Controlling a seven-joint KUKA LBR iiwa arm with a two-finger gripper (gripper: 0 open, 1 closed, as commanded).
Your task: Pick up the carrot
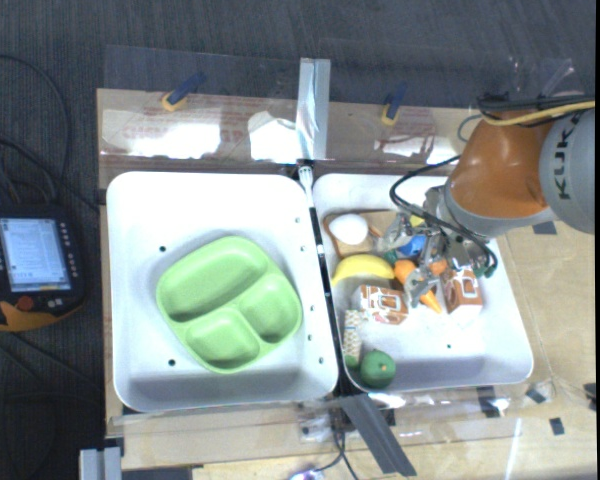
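The carrot (pixel 408 271) is a small orange piece in the middle of the right bin (pixel 480 353), just right of the banana. More orange shows lower right of it, between two red-and-white cartons. My gripper (pixel 425 273) is low in this bin, right at the carrot, among cables and metal parts that cover part of it. The orange band of the arm (pixel 500 173) hangs over the bin's back right corner.
The right bin is crowded with a banana (pixel 363 268), a white egg in a brown cup (pixel 349 230), two red-and-white cartons (pixel 382 303) (pixel 465 290) and a green lime (pixel 377 368). A green divided plate (pixel 230 301) lies in the left bin (pixel 140 218).
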